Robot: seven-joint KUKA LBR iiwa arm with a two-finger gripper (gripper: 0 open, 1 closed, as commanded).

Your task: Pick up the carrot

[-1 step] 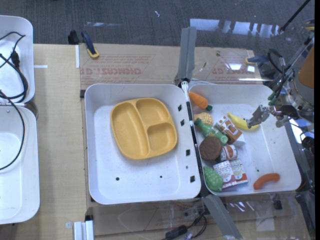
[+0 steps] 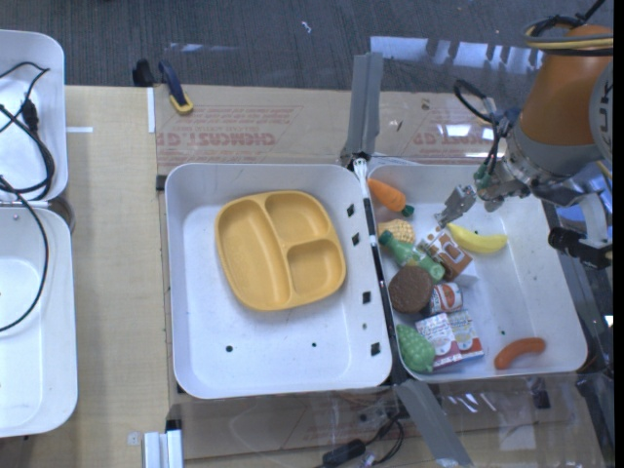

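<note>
On the cardboard-topped bench [image 2: 292, 125], two white bins [image 2: 195, 359]; dark carpet [image 2: 292, 18] behind.

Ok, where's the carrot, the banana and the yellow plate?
carrot [image 2: 387, 195]: camera view, middle of its orange body.
banana [image 2: 478, 241]: camera view, middle of its curve.
yellow plate [image 2: 255, 247]: camera view, floor of its large compartment.

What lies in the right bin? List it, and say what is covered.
In the right bin: carrot, corn, green bottle, banana, brown cookie, sausage, cartons and a can. A green item sits partly under a carton, so its shape is unclear.
</note>
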